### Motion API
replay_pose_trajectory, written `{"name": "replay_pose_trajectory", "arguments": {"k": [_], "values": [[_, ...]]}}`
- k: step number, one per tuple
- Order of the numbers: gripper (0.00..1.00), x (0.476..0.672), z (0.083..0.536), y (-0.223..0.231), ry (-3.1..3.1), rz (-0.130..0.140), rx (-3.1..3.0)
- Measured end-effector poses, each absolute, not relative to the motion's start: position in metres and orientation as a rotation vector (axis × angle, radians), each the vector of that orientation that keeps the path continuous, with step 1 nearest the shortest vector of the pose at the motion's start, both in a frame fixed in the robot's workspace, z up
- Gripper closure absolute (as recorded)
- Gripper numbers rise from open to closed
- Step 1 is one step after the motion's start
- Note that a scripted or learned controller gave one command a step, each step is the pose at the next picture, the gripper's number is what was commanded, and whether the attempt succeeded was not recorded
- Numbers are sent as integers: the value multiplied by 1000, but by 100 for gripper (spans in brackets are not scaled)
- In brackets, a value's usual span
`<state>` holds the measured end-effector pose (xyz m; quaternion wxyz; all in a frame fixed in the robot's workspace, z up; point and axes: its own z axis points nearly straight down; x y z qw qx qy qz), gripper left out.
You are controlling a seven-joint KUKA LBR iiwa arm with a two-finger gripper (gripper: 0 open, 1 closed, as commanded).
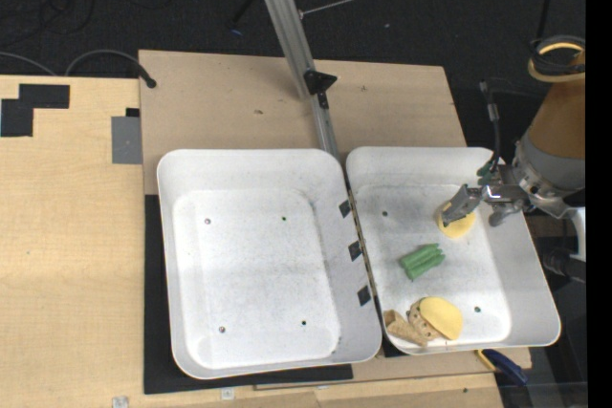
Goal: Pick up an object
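A: Here, the grey arm point(559, 134) reached in from the right over the right-hand bin point(516, 325), one of two shallow white bins side by side on the table point(76, 205).

B: And where was the gripper point(478, 205)?

A: Low over the upper part of that bin, right at a small yellow piece point(458, 225). One finger point(459, 204) lay over the piece's top edge, another stood off to the right, so the fingers looked spread fairly wide. The piece did not sit clearly between them.

B: What else lay in that bin?

A: A green block point(422, 261) sat near the middle, just below the yellow piece and apart from it. Nearer the front rim, a rounder yellow object point(440, 317) rested against a tan, crumbly-looking thing point(405, 328) in the corner.

B: The other bin?

A: The left bin point(182, 177) stood touching the right one along the middle edge, where small black clips point(355, 249) showed. A metal rail point(287, 24) slanted up behind both.
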<state>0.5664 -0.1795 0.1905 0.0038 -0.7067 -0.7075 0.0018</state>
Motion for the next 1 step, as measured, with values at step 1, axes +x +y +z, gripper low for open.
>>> {"name": "replay_pose_trajectory", "arguments": {"k": [1], "values": [[0, 563, 131, -187, -2215, 7, -2216]]}}
